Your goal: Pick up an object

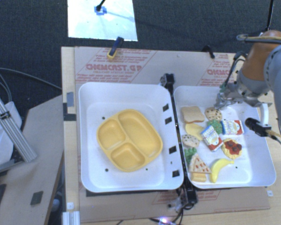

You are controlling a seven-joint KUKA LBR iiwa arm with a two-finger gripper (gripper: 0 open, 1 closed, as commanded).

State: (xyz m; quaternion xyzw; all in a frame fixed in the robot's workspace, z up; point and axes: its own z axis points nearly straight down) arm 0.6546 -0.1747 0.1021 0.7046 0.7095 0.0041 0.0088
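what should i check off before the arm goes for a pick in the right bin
1. Gripper over the right bin: ok, it sits above the bin's far edge.
2. Gripper lined up over a target: not ok, the nearest piece, the cookie, lies just nearer the camera than the fingertips.
3. Fingers open for a pick: cannot tell, too small and blurred.
4. Gripper free of any load: cannot tell.
5. Targets separated: not ok, the bread slice, cookie and other toy foods lie packed and touching; the banana has the most room.
6. Yellow tray in the left bin out of the way: ok.
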